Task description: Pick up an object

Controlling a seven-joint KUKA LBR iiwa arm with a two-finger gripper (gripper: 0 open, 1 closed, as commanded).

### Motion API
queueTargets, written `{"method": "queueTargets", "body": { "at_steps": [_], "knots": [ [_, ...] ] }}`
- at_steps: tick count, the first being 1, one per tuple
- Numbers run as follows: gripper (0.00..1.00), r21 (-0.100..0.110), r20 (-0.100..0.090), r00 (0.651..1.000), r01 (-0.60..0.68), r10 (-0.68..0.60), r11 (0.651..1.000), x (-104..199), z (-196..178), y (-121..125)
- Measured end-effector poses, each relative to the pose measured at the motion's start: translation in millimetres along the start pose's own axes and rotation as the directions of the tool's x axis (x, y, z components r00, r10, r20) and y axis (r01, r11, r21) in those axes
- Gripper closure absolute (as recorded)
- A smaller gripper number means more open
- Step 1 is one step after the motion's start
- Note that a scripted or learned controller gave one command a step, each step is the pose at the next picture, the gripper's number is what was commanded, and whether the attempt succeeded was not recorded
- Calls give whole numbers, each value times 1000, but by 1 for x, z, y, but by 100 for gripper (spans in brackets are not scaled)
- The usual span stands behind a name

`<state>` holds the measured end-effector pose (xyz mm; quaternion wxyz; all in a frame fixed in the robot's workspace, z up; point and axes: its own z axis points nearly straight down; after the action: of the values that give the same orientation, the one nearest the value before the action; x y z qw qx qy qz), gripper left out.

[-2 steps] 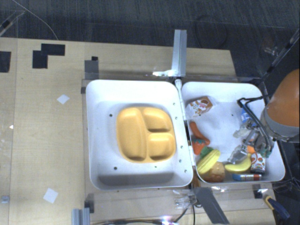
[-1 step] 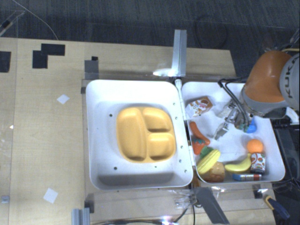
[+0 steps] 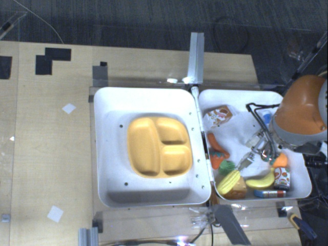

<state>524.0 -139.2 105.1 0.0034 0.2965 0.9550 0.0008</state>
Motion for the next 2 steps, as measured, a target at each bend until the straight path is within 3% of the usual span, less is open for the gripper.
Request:
{"method": "queueTargets", "body": {
  "at_steps": [1, 2],
  "knots": [
    [0, -7, 17, 992, -123, 123, 992, 25, 11, 45],
    [0, -8, 12, 998, -64, 64, 998, -37, 11, 69]
  ]
}}
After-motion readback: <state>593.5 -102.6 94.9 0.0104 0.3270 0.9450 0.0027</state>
